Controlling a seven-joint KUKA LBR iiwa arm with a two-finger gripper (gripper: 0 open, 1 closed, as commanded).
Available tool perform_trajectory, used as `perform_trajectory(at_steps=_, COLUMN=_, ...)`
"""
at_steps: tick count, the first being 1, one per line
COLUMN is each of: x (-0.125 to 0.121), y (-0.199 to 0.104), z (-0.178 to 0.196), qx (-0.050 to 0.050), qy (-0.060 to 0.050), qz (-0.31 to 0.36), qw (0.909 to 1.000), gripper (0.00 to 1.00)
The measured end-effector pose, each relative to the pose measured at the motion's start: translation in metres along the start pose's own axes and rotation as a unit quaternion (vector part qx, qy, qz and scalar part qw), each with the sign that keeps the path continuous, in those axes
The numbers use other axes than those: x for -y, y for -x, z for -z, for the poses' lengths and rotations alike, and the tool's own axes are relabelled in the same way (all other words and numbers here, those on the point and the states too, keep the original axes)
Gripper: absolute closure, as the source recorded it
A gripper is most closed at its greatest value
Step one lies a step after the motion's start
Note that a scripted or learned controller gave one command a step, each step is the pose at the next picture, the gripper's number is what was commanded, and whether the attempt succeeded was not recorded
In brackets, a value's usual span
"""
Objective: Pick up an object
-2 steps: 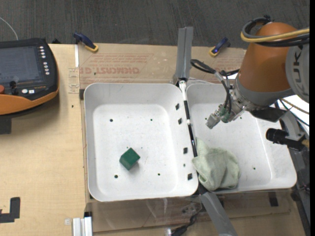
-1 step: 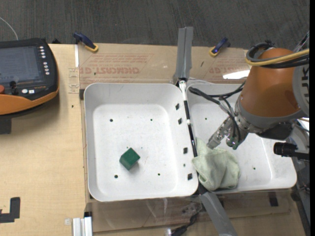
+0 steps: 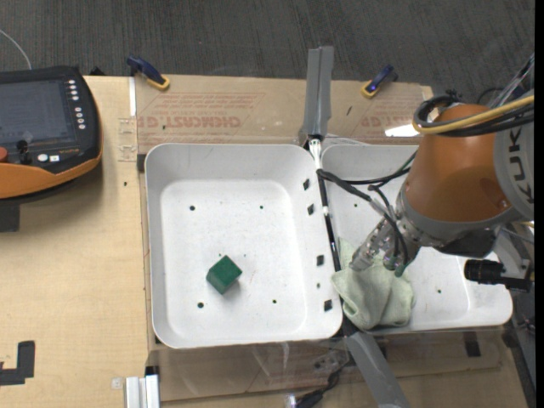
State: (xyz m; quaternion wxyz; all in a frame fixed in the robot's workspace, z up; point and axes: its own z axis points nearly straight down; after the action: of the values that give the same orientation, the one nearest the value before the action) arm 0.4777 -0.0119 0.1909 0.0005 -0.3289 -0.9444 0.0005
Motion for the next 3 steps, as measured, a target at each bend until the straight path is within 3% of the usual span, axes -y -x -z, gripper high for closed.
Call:
perform_trajectory(at_steps=1, x=-0.049, y=0.030, z=0.000, qx=0.001, qy=0.000, qz=-0.056, qw=0.9984, gripper=1.00)
perform_trajectory(at_steps=2, x=-0.051, y=0.015, z=0.012, qx=0.000, qy=0.000, qz=0.104, qw=0.9946, gripper=1.00)
perform_trajectory(at_steps=3, x=-0.077, y=0.020, z=0.135, qx=0.002, qy=0.001, qz=0.044, qw=0.9990, gripper=1.00)
